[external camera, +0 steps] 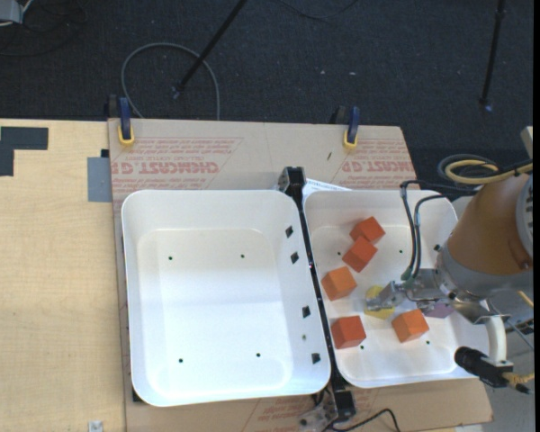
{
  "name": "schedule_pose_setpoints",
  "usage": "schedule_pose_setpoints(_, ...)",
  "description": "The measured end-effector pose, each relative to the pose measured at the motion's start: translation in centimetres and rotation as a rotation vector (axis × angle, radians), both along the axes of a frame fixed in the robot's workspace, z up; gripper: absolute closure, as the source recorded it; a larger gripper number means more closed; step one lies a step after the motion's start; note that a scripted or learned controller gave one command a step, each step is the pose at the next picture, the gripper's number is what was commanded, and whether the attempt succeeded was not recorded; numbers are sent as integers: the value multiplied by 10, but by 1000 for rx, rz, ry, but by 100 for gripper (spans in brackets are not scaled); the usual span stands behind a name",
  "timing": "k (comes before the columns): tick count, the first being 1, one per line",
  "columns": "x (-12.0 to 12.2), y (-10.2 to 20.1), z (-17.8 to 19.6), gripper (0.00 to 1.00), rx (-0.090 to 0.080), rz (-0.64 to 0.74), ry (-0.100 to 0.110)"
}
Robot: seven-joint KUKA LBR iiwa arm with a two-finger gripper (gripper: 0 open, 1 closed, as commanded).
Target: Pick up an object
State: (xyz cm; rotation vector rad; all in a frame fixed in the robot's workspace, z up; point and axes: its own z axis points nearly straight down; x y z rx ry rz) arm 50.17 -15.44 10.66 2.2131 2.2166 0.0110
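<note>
My tool (398, 293) is down in the right bin (432, 372), its tip touching or just over a yellow object (378, 296), but I cannot tell from above how it is set, nor whether anything is caught in it. Five orange blocks lie loose around it: one (410, 325) just below the tool, one (347, 331) down to its left, one (338, 283) left of it, and two more (360, 254) (367, 230) up and to the left. As I judge it, the pick is only at the reach-and-grasp stage, with nothing lifted clear, and closing, raising and proving the hold all left to do.
</note>
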Motion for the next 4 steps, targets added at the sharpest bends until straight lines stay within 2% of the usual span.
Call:
schedule_pose_setpoints(1, 55, 19, -13, 0, 0, -4, 5)
schedule_pose_setpoints(2, 54, 20, -6, 100, 1, -3, 12)
schedule_pose_setpoints(3, 40, 75, 167, 100, 2, 2, 0)
schedule_pose_setpoints(4, 73, 133, 103, 100, 2, 3, 17)
